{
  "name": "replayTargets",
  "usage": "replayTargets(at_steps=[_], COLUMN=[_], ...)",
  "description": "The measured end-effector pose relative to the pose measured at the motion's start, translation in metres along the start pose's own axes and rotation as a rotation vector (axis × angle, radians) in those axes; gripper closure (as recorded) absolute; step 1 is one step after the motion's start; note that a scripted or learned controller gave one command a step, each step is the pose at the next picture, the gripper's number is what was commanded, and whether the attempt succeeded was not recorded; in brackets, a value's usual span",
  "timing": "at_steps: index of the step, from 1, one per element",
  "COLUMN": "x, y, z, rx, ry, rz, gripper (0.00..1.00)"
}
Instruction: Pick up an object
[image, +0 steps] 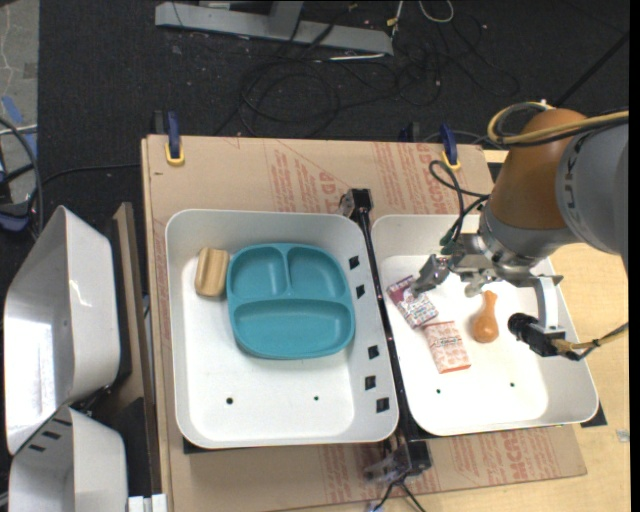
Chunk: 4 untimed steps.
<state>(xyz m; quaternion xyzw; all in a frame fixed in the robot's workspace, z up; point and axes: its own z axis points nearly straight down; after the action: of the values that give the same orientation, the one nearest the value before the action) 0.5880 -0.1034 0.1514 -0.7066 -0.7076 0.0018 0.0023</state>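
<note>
My gripper (452, 281) hangs over the left half of the right bin (570, 400), open, with bare bin floor between its fingers. One fingertip is just above a purple-and-white packet (411, 301) at the bin's left side. A red-and-white packet (449, 346) lies just below that one. A tan pear-shaped object (485, 317) lies to the right of the packets, under the other fingertip. In the left bin (200, 400) a teal divided plate (291, 301) lies flat, with a tan block (211, 271) touching its left edge.
The grey arm with its orange band (540, 170) reaches in over the right bin's far right corner. A black cable end (532, 333) hangs beside the pear-shaped object. Black clips (368, 350) line the wall between the bins.
</note>
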Motion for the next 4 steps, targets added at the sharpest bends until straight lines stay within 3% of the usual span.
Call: replayTargets(at_steps=[1, 2, 4], x=[0.001, 0.001, -0.006], y=[0.0, 0.002, 0.004], z=[0.052, 0.038, -0.082], rx=[-0.005, -0.011, -0.013], ry=[0.001, 0.0, -0.003], rz=[0.004, 0.004, 0.0], gripper=[0.0, 1.0, 1.0])
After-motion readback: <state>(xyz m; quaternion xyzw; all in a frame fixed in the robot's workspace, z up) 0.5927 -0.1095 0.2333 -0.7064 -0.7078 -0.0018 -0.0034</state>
